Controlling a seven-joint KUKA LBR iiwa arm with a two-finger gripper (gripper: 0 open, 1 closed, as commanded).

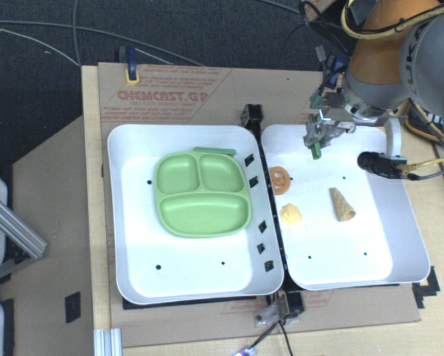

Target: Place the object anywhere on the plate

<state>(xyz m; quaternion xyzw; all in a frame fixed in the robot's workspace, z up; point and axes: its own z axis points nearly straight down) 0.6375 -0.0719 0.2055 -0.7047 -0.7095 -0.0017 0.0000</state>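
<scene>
The pincer point(316, 148) hung over the far edge of the right bin point(399, 265), tips pointing down, nothing visibly between them; whether it stood open or closed could not be told. It seemed the reach was in hand, with no object yet taken. Nearest lay the pretzel point(279, 179) by the bin's left wall, then the yellow lump point(290, 214) and the cone point(342, 204) toward the middle. The next move would call for dropping onto one of them, then crossing to the green plate point(203, 193) in the left bin point(133, 258). The arm point(388, 43) came in from the counter's far right corner, wrist bent steeply downward.
</scene>
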